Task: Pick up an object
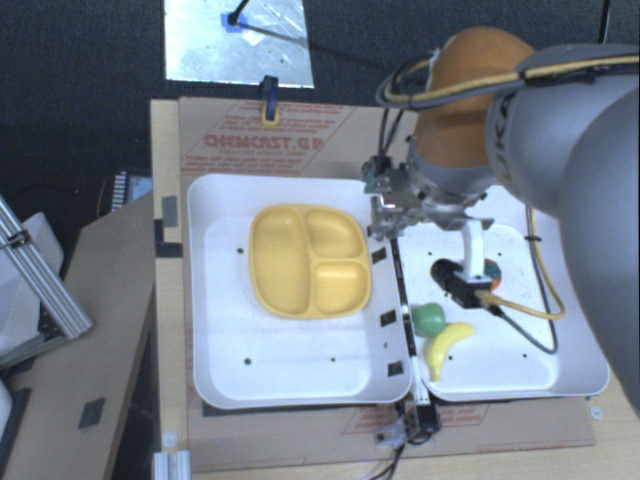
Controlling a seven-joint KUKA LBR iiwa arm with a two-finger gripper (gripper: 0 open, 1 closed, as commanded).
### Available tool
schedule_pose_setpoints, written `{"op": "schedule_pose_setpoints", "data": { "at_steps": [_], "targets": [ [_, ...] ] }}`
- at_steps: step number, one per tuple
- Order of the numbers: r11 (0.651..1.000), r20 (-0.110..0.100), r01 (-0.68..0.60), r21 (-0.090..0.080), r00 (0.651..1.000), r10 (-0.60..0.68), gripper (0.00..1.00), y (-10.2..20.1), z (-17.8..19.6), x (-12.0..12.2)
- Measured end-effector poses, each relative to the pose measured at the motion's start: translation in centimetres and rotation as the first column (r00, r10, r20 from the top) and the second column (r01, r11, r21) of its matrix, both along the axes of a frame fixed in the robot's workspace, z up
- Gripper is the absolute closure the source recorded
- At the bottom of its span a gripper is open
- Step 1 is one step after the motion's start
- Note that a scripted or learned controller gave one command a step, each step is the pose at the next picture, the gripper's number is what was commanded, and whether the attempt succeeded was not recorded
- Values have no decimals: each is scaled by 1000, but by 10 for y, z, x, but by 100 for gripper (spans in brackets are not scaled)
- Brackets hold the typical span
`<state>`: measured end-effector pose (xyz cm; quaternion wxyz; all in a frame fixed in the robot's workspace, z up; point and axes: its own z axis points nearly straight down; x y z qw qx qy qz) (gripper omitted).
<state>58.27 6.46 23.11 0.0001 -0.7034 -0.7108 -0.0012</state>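
Observation:
A round green fruit lies near the left wall of the right bin. A yellow banana sits just in front of it, touching or nearly touching it. My gripper hangs over the back left corner of the right bin, close to the divide between the bins and well behind the two fruits. The bulky grey and orange wrist covers most of it. A small green and red thing peeks out further right in the same bin, too hidden to name.
The left bin holds a yellow divided plate near its middle. Both bins rest on a cardboard sheet. A shiny foil sheet lies behind it.

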Motion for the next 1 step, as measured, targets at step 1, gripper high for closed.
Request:
{"op": "schedule_pose_setpoints", "data": {
  "at_steps": [1],
  "targets": [
    [1000, 2, 1, 1, 1000, -1, 100, 45, 7, 16]
  ]
}}
